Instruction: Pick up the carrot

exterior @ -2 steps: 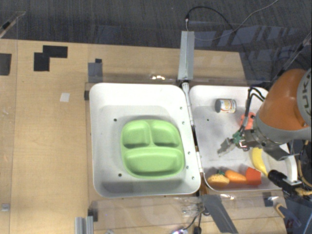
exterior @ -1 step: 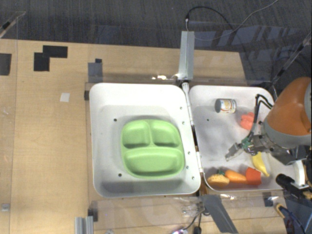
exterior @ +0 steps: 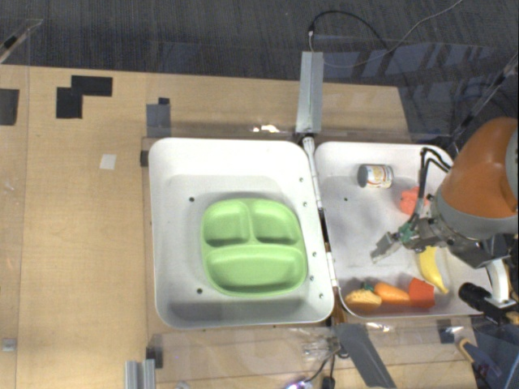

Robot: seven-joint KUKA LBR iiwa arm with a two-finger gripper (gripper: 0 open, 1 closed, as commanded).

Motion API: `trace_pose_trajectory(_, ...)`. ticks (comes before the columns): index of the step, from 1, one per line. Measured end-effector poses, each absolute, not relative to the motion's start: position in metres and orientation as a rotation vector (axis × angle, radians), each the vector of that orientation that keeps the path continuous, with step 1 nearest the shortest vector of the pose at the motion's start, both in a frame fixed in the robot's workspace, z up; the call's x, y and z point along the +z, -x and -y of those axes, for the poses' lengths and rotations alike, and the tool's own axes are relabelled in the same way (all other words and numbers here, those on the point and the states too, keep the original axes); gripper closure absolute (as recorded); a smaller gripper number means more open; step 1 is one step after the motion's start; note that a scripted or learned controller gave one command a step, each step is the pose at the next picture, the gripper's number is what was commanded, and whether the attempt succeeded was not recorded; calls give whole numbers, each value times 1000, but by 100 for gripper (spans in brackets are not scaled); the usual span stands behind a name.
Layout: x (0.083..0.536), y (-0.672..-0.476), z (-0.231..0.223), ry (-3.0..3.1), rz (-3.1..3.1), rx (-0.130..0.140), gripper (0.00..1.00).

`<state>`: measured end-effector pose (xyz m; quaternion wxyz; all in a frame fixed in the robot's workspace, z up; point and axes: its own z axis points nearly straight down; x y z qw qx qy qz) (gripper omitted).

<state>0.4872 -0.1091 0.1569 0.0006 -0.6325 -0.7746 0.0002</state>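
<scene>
**Pincer over right bin, carrot against near wall**

Two shallow white bins side by side on the wooden counter [exterior: 73,241]. In the left bin [exterior: 170,217], a green divided plate [exterior: 253,245], three compartments, lying flat near the middle. In the right bin [exterior: 345,233], a small cluster along the near wall: a yellow-orange piece of food [exterior: 363,298] at the left, the carrot [exterior: 392,292] just beside it, lying on its side, then a red block [exterior: 421,292] touching the carrot's right end. Above the block, a banana [exterior: 431,267], partly under the arm. Near the far wall, a small silver can [exterior: 375,175] on its side; to its right, a reddish item [exterior: 408,202], partly hidden.

From the right, the arm [exterior: 482,185], orange band uppermost. Pincer [exterior: 388,246] pointing left over the middle of the right bin, above and apart from the carrot, nothing visible between the fingers. Fingers too small and blurred: open or closed, impossible to tell.
</scene>
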Motion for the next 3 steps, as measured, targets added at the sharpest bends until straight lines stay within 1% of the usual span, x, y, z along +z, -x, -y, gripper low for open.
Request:
trace_pose_trajectory(1,165,-488,108,1978,2438,1,100)
trace_pose_trajectory(2,165,-488,108,1978,2438,1,0)
trace_pose_trajectory(3,188,-487,167,1754,2607,0,0)
